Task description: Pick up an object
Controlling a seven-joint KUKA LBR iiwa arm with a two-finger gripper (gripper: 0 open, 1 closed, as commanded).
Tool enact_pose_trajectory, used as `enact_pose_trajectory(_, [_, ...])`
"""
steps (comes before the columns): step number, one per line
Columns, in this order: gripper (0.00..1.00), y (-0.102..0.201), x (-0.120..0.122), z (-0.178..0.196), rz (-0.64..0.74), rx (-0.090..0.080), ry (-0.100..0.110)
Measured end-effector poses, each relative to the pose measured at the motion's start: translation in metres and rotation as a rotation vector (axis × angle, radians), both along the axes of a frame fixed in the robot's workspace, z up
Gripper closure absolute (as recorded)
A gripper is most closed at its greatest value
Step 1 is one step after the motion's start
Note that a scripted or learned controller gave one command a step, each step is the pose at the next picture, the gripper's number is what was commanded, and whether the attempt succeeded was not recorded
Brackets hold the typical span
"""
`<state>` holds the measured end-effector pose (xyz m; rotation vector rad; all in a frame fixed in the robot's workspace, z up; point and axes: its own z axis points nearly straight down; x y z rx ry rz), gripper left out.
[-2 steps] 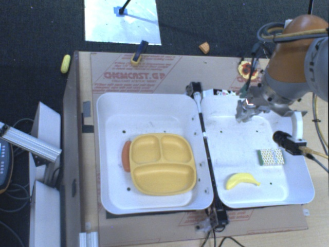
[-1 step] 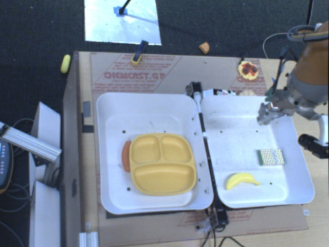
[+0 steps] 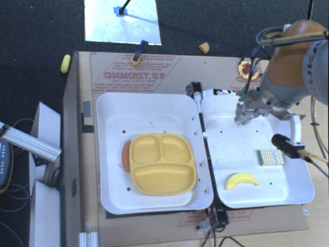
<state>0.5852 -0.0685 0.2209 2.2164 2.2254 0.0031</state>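
Camera view puts my gripper over the right bin, nothing gripped; whether it is spread I cannot tell. I judge this the approach step: the banana lies toward that bin's front rim, so next I would shift there and descend.

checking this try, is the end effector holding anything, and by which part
It cannot be told: the end effector hangs over bare floor at the back of the right bin, apart from the banana and the checked block.

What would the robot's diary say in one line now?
gripper: over right bin, upper part | banana: near front | sponge: beside | left bin: yellow tray
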Motion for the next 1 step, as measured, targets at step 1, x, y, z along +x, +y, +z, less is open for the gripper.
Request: enact_pose_trajectory(1, [1.00,-0.0436,-0.0046,-0.0025,-0.003,-0.002,0.000])
